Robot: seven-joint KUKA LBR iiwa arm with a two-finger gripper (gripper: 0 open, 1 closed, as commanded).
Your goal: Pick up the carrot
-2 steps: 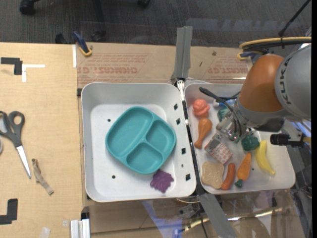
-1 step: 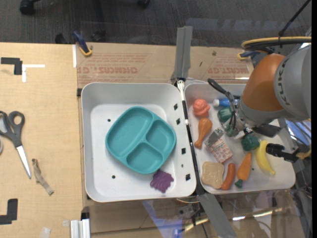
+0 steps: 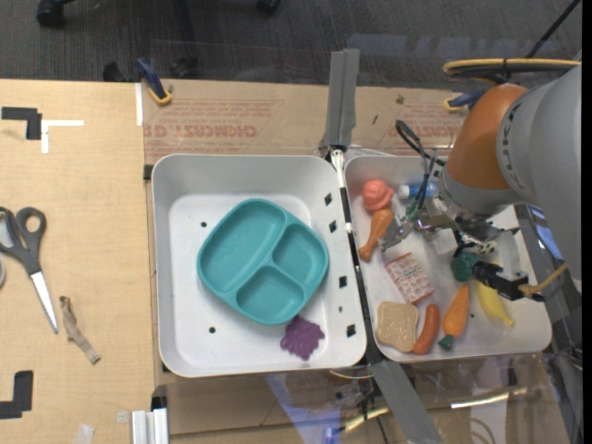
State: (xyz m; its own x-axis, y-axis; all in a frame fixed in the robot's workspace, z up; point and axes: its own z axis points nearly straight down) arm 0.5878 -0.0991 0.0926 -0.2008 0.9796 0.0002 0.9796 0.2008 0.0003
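Look to the lower right of the frame: the orange plastic carrot with a green stalk end [image 3: 456, 312] lies in the right-hand shallow white bin [image 3: 532, 339], near its lower edge, green end pointing down. A yellow toy banana [image 3: 494, 304] lies just to its right and a red-brown toy sausage [image 3: 426, 328] just to its left, beside a tan slice of toy bread [image 3: 397, 326].

The grey arm with the orange band [image 3: 490, 141] reaches in from the right edge, and its gripper [image 3: 413, 220] sits over the upper part of the same bin, well apart from the carrot. You cannot tell from this view whether the claw is spread or pressed together. Next to it lie a pink round piece [image 3: 375, 193] and an orange tapered piece [image 3: 376, 234].

The left-hand white bin [image 3: 171, 276] holds 1 teal divided plastic plate [image 3: 263, 261] and a purple toy grape bunch [image 3: 302, 338].
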